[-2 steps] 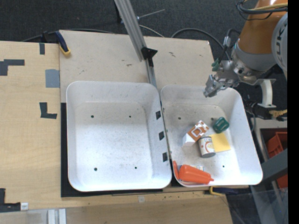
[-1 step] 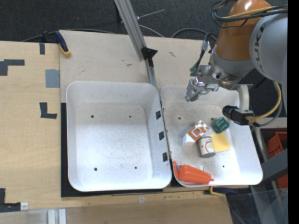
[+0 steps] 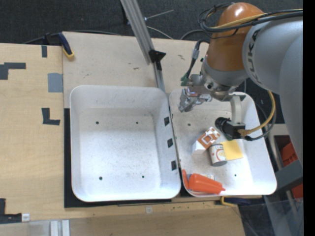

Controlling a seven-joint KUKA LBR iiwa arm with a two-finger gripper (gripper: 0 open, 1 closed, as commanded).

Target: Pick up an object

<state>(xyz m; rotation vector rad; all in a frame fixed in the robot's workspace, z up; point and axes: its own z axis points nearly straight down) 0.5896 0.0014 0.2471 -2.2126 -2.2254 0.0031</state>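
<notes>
White right bin (image 3: 256,181) held the objects: an orange carrot-like toy (image 3: 203,183), a small box (image 3: 207,139), a can (image 3: 216,155). I saw the gripper (image 3: 188,101) above the bin's far corner, carrying nothing; picking remained undone.

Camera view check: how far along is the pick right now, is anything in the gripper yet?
Nothing looks picked. The two-finger gripper sits over the upper left corner of the right white bin, with no object visible between its fingers. The orange cone-shaped piece, the small orange-and-white box, the small cylindrical can and the yellow square block all lie on the bin floor. Choosing, grasping and lifting one remain.
</notes>
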